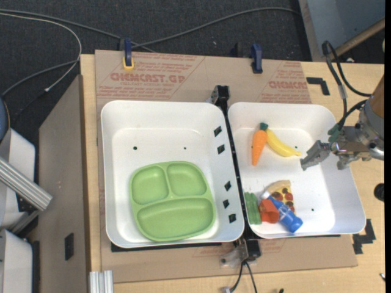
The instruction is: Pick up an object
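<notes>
Cardboard-topped bench [183, 66], two white bins. The grey two-finger gripper [327, 154] hung open over the right bin [342, 206], nothing grabbed yet; orange toy carrot [259, 144] and yellow toy banana [280, 144] lay just left.

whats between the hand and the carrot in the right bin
In the camera view, a yellow banana lies between the hand and the carrot, right beside the carrot.

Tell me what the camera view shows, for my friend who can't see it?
A robot claw hovers over the right white bin, beside a toy carrot and banana, with more small toys piled nearer the front. The left bin holds a green divided plate.
</notes>
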Controlling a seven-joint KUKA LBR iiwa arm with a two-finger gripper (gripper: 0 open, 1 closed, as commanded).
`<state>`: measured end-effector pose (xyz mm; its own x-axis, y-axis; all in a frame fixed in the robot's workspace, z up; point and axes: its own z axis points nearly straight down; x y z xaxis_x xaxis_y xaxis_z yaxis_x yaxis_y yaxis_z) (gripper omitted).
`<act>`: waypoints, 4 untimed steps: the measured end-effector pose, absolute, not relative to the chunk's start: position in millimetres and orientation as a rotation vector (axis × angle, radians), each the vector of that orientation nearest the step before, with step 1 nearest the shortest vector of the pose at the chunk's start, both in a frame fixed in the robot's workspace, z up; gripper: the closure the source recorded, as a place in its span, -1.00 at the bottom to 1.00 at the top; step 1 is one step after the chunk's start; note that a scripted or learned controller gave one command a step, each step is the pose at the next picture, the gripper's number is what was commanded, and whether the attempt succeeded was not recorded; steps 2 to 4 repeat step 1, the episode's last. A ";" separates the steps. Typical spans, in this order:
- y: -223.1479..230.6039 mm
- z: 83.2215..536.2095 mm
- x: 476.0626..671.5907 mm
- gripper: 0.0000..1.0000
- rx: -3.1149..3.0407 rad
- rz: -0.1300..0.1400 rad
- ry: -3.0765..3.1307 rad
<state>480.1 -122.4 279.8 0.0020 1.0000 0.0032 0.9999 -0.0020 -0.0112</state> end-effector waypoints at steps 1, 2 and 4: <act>-122.2 284.2 481.9 -1.00 -2.219 0.000 -2.221; -122.2 284.2 481.9 -1.00 -2.219 0.000 -2.221; -122.2 284.2 481.9 -1.00 -2.219 0.000 -2.221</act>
